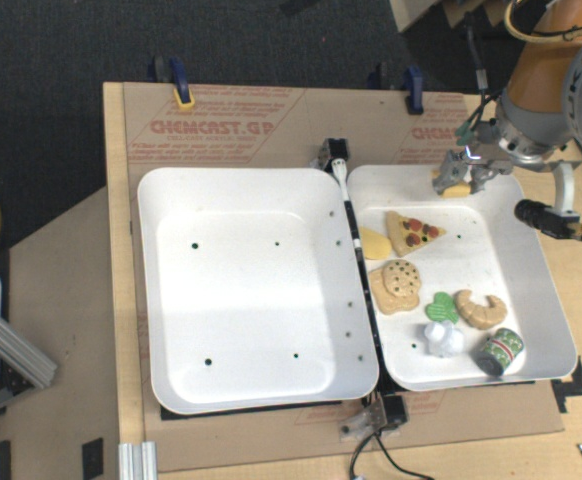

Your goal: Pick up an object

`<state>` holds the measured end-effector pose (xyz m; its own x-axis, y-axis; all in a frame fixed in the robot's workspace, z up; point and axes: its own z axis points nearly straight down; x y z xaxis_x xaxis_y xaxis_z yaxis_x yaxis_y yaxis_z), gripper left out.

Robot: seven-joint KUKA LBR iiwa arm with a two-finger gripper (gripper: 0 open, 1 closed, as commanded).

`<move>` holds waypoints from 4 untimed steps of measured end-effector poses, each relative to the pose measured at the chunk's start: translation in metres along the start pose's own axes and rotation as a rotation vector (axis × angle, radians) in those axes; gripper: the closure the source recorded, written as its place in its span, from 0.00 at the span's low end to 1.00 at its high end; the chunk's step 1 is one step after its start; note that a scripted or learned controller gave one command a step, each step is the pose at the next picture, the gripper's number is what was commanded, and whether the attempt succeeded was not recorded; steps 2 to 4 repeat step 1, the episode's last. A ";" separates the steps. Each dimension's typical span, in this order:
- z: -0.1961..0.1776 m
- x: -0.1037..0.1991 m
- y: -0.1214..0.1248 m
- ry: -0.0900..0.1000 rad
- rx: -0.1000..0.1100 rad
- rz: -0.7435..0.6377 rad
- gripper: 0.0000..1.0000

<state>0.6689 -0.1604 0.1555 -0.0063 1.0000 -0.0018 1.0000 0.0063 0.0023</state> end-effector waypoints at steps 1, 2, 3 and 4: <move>-0.032 0.104 -0.001 0.002 0.000 0.000 1.00; -0.032 0.104 -0.001 0.002 0.000 0.000 1.00; -0.032 0.104 -0.001 0.002 0.000 0.000 1.00; -0.032 0.104 -0.001 0.002 0.000 0.000 1.00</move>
